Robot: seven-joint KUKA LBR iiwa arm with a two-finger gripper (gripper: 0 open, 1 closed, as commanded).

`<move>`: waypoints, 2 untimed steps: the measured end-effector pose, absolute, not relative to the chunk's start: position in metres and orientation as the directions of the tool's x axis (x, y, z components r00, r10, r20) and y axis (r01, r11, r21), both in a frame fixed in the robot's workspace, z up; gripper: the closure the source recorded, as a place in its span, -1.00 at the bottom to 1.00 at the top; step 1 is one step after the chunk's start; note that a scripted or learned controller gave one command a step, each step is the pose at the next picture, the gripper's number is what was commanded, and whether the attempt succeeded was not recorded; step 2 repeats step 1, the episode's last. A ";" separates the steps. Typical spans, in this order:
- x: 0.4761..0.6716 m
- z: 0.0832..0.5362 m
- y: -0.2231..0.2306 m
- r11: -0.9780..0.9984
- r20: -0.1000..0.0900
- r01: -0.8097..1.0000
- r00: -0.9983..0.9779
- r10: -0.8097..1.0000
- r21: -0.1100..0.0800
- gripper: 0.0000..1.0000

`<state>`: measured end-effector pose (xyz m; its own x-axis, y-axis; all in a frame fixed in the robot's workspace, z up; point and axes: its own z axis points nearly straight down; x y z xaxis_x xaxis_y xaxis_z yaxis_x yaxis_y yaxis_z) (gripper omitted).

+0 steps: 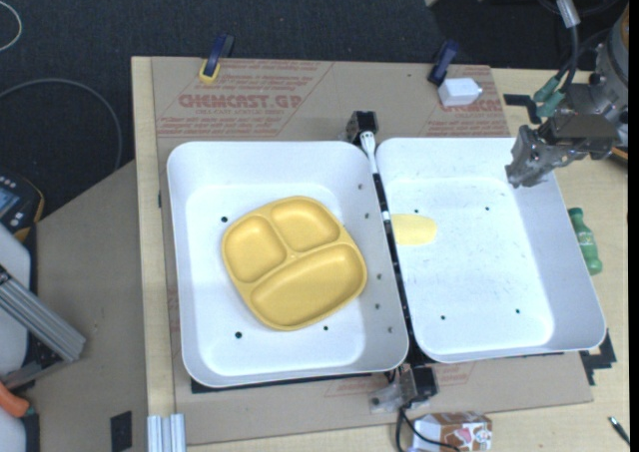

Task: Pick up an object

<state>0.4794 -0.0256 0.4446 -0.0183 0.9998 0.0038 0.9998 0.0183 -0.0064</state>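
Grey jaws [526, 163] over right bin [559, 270] rim, opening unclear, nothing visibly held.

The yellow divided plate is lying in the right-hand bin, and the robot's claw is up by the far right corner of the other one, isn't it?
Not quite. The camera view shows the yellow divided plate lying in the left bin, not the right-hand one. The gripper is up by the far right corner of the other bin, the right bin, where a small yellow piece lies near the inner edge.
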 end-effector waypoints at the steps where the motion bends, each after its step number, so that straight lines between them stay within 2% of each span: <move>1: 0.479 0.355 0.067 0.005 0.001 1.000 -0.005 1.000 -0.006 1.00; 2: 0.479 0.355 0.067 0.005 0.001 1.000 -0.005 1.000 -0.006 1.00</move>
